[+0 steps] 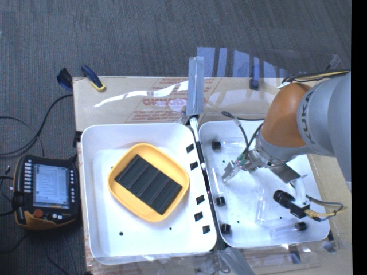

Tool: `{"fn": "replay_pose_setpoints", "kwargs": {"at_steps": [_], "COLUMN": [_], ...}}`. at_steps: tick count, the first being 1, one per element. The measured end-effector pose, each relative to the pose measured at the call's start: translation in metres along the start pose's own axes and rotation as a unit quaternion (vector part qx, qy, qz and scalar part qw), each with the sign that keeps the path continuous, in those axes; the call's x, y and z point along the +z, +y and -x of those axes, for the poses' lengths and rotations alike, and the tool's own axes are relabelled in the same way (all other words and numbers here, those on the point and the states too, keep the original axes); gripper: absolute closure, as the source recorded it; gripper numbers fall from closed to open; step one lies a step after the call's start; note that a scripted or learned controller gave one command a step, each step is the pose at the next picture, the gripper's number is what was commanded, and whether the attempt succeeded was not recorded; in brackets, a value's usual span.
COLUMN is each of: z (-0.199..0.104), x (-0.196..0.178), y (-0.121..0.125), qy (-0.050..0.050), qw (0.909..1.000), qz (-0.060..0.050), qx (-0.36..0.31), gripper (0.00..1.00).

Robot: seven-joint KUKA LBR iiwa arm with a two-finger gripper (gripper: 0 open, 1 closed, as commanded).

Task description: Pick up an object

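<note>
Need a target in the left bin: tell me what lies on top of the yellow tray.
A dark ribbed rectangular panel lies on the yellow tray, covering most of its middle. Whatever is under that panel is hidden. The end effector is over the right bin.

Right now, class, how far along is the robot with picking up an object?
Done: nothing looks lifted; the yellow tray lies flat in the left bin. In hand: the gripper is low in the right bin, with nothing seen between its fingers. Left: grasp and lift an object.

The arm (312, 119) hides the end effector's fingers and part of the right bin (229, 236)
</note>
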State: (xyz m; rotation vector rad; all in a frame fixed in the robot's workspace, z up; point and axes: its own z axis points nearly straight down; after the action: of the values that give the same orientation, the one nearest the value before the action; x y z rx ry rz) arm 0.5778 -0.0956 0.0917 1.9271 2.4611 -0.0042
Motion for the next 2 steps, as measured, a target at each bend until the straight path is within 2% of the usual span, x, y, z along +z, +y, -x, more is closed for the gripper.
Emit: {"fn": "replay_pose_setpoints", "kwargs": {"at_steps": [2], "z": [0.0], "x": [0.0], "y": [0.0], "qy": [0.0], "qw": [1.0], "qz": [0.0], "qx": [0.0], "gripper": [0.0]}}
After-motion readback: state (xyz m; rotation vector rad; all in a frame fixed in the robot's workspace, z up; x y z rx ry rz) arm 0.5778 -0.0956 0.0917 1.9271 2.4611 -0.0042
